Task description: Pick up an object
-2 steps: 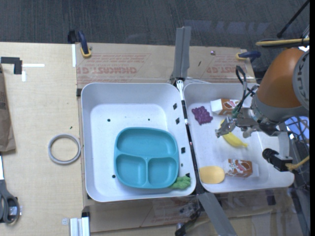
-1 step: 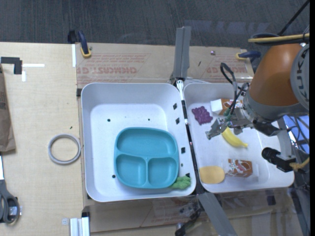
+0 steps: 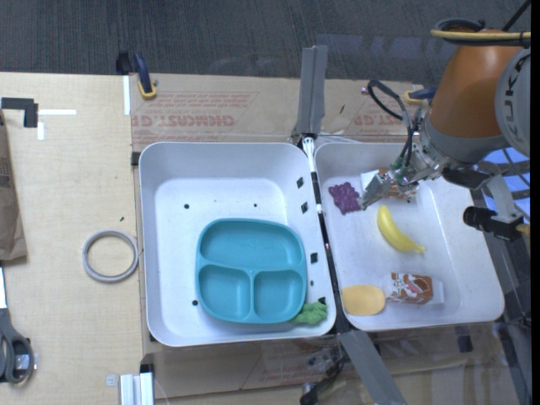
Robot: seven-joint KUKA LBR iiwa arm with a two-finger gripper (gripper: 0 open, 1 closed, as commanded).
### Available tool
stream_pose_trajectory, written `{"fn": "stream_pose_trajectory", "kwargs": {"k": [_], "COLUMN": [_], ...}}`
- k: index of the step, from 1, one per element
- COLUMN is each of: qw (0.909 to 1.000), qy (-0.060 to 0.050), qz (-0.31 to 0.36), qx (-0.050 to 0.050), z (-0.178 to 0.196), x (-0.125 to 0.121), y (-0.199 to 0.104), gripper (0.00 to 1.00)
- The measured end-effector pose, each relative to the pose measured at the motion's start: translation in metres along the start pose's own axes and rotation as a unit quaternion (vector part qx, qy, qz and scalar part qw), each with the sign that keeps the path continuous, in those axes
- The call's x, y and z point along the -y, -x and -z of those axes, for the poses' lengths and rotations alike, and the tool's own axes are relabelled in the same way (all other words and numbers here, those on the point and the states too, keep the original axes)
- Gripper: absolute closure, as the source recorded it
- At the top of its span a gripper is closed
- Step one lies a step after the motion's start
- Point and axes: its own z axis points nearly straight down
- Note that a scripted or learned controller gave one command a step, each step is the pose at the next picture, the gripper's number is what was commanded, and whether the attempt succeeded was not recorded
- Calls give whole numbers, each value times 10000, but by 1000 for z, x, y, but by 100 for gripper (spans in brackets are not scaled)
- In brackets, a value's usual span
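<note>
In the right bin [image 3: 472,302] lie a purple grape bunch [image 3: 344,197], a yellow banana [image 3: 397,230], a round yellow piece [image 3: 364,299] and a brown and white packet [image 3: 411,288]. My gripper [image 3: 380,191] hangs low at the back of this bin, slanting down to the left. It is just right of the grapes and just above the banana's upper end. I see nothing lifted off the floor of the bin. A small white thing beside the gripper is partly hidden by it.
The left bin [image 3: 160,226] holds a teal divided plate [image 3: 251,270] with a green leafy piece [image 3: 310,313] at its front right corner. A grey divider post [image 3: 310,91] rises between the bins. On the bench to the left lie a tape ring [image 3: 110,255] and scissors [image 3: 13,357].
</note>
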Motion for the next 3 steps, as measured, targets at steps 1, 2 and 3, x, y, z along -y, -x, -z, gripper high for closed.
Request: {"fn": "stream_pose_trajectory", "kwargs": {"k": [1, 2, 3], "qw": [10000, 10000, 9959], "qy": [0, 1, -12], "qz": [-13, -15, -905], "qx": [3, 3, -11], "z": [9, 9, -87], "x": [0, 0, 93], "y": [1, 1, -17], "gripper": [100, 0, 0]}}
